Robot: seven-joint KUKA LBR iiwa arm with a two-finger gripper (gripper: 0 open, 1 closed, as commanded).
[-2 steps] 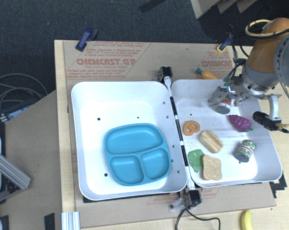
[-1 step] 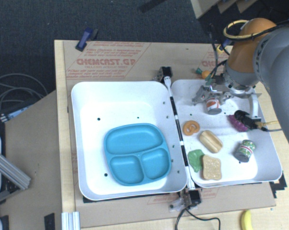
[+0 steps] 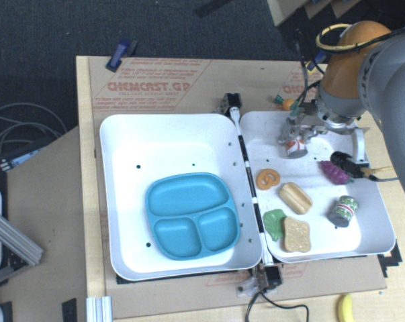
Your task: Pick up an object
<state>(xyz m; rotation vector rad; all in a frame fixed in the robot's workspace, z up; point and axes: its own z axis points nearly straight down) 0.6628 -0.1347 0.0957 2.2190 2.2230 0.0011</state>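
- Gripper (image 3: 297, 139): you see it low over the far left part of the right bin (image 3: 373, 237), hanging from the grey arm (image 3: 383, 72) with its orange band (image 3: 353, 59). A small red-and-white object (image 3: 296, 147) sits right at its tip; whether the pincer is wide, narrow or closed on that object you cannot tell from this slant.
- Candidates: every loose item lies in the right bin. Note the pretzel (image 3: 268, 178), the hot dog (image 3: 295, 198), the green piece (image 3: 275, 223), the toast (image 3: 297, 235), the can (image 3: 342, 210) and the purple piece (image 3: 336, 172).
- Nearest thing: the red-and-white object is at the tip, while the pretzel lies near it toward you. The toast and the green piece touch each other at the near edge.
- Left bin (image 3: 121, 180): it holds a blue tray (image 3: 192, 215) with three compartments, well apart from the gripper.
- Progress: judge the task as not yet done. Nothing is plainly lifted off the bin floor, and no item is seen between the fingers.
- Remaining: a secure close on one object, most likely the red-and-white one, then a lift clear of the bin. Treat the grasp as unconfirmed until the object rises with the gripper.
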